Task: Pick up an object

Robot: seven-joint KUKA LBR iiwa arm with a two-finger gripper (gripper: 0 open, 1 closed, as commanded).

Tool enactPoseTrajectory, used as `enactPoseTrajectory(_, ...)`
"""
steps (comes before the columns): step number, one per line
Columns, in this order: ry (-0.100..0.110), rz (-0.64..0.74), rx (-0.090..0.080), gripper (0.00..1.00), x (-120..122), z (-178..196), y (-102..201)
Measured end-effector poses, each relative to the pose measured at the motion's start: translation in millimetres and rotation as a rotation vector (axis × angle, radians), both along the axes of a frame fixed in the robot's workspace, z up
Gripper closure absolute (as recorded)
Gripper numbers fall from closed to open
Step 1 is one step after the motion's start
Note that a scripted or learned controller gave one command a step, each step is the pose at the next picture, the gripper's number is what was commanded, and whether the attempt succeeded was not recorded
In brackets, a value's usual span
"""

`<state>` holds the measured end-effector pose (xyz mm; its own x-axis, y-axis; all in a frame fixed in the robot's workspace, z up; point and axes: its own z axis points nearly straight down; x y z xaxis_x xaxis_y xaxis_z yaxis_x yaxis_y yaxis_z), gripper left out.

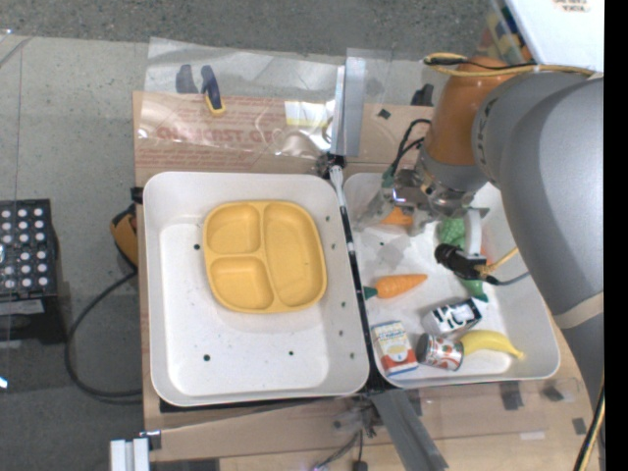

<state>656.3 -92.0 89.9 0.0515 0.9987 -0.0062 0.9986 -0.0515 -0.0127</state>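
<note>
My gripper (401, 201) is low over the back left part of the right bin (530, 366), under the orange band of the arm (461, 116). A small orange object (397, 218) lies right beneath it, and whether they touch I cannot tell. A toy carrot (396, 286) lies in the middle of that bin. Along the front sit a small carton (393, 347), a can (443, 352) and a yellow banana (493, 344). A black and white item (455, 315) and a green object (452, 232) lie to the right, partly hidden by the arm.
The left bin (177, 351) holds a yellow divided plate (265, 255). Clear plastic sheeting (245, 116) with a blue and yellow clip (210, 87) lies behind the bins. A black box (25, 253) stands at the far left, with a cable (93, 312) running along the floor.
</note>
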Motion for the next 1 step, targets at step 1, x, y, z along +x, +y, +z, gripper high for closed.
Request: enactPoseTrajectory(1,0.025,0.016,0.01,0.0,13.1,-1.1,-49.2)
